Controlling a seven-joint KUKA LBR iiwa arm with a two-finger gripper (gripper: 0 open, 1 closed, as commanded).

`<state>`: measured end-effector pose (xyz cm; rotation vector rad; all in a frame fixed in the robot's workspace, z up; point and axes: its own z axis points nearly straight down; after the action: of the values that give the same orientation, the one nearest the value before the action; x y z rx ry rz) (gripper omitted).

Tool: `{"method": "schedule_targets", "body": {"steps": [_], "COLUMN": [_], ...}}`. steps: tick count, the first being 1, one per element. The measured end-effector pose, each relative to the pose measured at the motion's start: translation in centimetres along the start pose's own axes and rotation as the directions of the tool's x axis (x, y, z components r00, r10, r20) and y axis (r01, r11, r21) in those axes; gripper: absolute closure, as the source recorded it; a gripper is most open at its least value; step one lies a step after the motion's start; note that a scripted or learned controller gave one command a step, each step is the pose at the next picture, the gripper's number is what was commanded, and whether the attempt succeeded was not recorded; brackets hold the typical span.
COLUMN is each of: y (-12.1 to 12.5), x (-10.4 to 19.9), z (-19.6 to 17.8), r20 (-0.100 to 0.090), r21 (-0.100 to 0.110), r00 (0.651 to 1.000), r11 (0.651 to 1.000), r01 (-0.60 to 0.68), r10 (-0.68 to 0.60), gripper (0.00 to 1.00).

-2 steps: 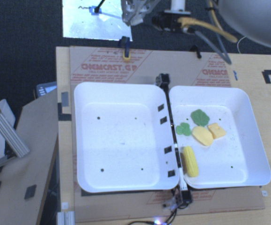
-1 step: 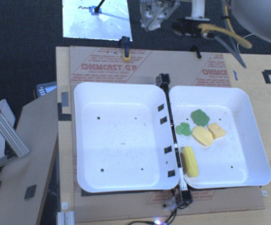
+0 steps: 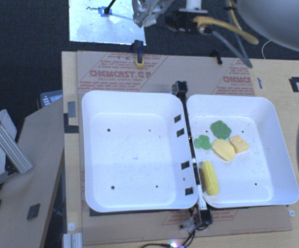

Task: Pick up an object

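Hanging high at the top of the camera view, the gripper [image 3: 148, 6] is above the far edge of the bench [image 3: 113, 68], well apart from both bins. Its metal fingers point down and nothing is between them; if they are spread or pressed together I cannot tell, because they are blurred there. Yellow and grey cables [image 3: 226, 27] run from the wrist toward the right, under the big grey body of the arm [image 3: 278, 12].

The left bin [image 3: 95, 107] and the right bin [image 3: 273, 112] stand side by side, touching along a middle line with black clips [image 3: 180, 133]. All objects lie in the right bin. A dark green piece [image 3: 221, 129] is near the bin centre, and a smaller green piece [image 3: 202, 142] is just beside it, toward the divider. A yellow oval [image 3: 223, 150] touches a yellow block [image 3: 238, 144] on its right. A corn cob [image 3: 209, 177] lies apart from them, close to the divider and the near wall.
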<state>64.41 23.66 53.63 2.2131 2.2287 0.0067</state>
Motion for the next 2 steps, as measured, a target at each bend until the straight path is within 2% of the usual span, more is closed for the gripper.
{"method": "schedule_targets", "body": {"steps": [1, 2], "y": [0.5, 0.8], "x": [-5.1, -0.8], "z": [5.7, -0.3], "r20": [0.004, -0.001], "r21": [0.006, -0.005], "r00": [1.000, 1.000], "r11": [1.000, 1.000], "r01": [-0.009, 0.000], "r10": [0.009, 0.000], "gripper": [1.00, 1.00]}}
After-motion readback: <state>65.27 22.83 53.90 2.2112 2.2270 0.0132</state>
